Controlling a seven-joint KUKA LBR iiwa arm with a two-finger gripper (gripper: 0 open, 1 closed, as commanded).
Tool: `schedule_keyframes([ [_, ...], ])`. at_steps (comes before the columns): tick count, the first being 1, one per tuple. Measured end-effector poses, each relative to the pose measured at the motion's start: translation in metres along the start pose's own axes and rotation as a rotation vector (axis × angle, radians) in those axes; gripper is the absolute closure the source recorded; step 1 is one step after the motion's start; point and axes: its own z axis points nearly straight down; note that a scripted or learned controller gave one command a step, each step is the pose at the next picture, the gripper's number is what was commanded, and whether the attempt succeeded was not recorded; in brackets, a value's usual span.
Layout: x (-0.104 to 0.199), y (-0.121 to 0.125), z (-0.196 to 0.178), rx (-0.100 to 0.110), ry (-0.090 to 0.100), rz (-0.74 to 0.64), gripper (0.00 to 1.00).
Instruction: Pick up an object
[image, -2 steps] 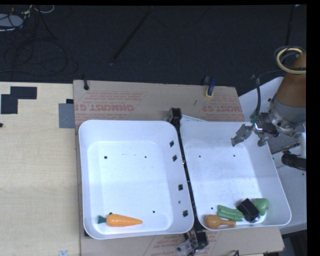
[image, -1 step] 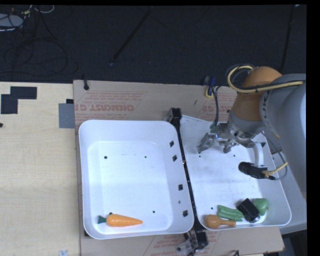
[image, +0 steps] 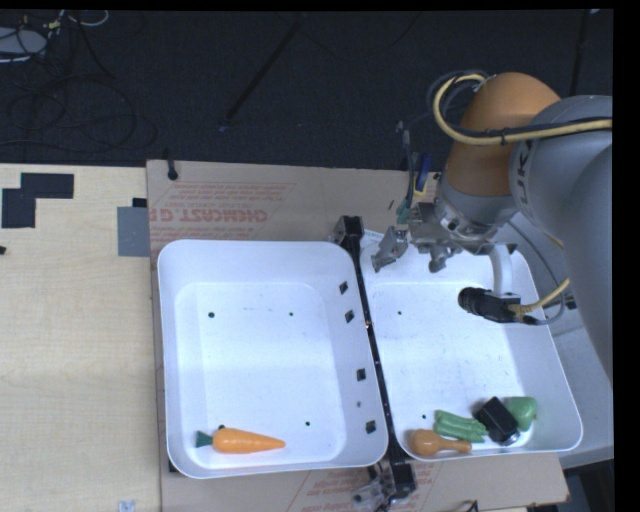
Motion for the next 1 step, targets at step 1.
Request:
schedule_keyframes([
  [1, -0.0055, -0.0026, -0.0031, 0.011, -0.003, 0.006, 1.0],
])
